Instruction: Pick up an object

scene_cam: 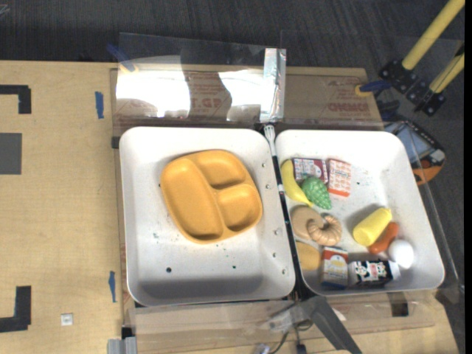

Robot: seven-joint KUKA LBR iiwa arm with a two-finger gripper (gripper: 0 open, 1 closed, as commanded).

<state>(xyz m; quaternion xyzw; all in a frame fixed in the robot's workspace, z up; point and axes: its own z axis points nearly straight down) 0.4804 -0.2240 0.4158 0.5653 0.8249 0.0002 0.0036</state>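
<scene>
The right bin (398,161) holds several toy foods. A yellow banana (292,184) lies along its left wall beside a green bumpy piece (318,193). Two small red-and-white packets (324,172) sit at the back. A tan pumpkin-like piece (324,228) lies in the middle, with a yellow block (372,226) and an orange-red piece (386,237) to its right. A small bottle with a white cap (375,270) and a little carton (333,265) lie along the front wall.
The left bin (140,198) holds an orange divided plate (211,195). A clear plastic panel (199,87) stands behind the bins. Yellow stand legs (435,28) rise at the top right. Cardboard covers the bench on the left.
</scene>
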